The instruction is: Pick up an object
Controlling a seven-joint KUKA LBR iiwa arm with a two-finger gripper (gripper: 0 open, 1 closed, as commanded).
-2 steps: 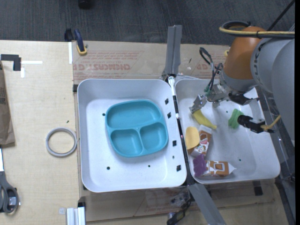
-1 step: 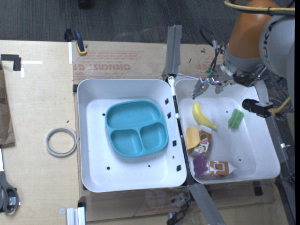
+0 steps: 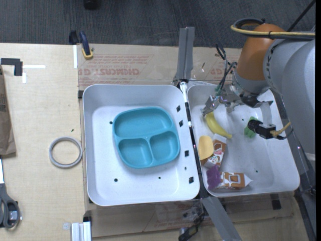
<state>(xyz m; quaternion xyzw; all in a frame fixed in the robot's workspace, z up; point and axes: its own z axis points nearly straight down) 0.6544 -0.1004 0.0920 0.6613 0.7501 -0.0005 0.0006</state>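
Note:
My gripper [image 3: 219, 104] hangs low over the back left part of the right bin [image 3: 281, 159], at the far end of a yellow banana [image 3: 218, 126]. Whether it touches the banana is unclear. Nothing shows as lifted. In front of the banana lie a yellow-orange piece [image 3: 205, 146], a printed packet [image 3: 217, 152], purple grapes [image 3: 213, 175] and a brown-and-white snack packet [image 3: 233, 180]. A small green object [image 3: 249, 131] lies to the right of the banana, under the arm's black fitting.
The left bin [image 3: 98, 164] holds a blue divided plate [image 3: 146, 137]. A ridge [image 3: 189, 134] separates the two bins. On the bench to the left lie a grey ring [image 3: 65, 151] and scissors [image 3: 8, 212]. The arm's grey body [image 3: 296, 69] covers the right bin's back right.

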